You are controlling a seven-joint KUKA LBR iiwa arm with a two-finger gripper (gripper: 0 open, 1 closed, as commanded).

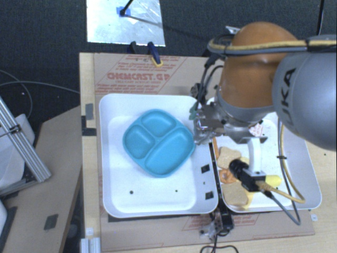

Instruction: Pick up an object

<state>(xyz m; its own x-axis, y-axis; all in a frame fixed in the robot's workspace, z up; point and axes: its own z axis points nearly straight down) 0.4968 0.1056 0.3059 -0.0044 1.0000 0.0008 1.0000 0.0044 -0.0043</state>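
I read the tabletop [89, 141] first: pale board with a printed cardboard sheet laid under the two white bins, probably to keep them level. The arm [274, 73], grey casing with a smooth orange band, fills the right of the frame and leans over the right bin [310, 188]. The left bin [158, 199], glossy shallow plastic, carries a blue divided plate [158, 141] lying flat at centre, an obvious candidate to pick. In the right bin, lower centre, sit tan bread-like pieces [231, 157]. The pincer [202, 123] hangs over the bins' shared edge; whether spread or pressed together, I cannot tell.
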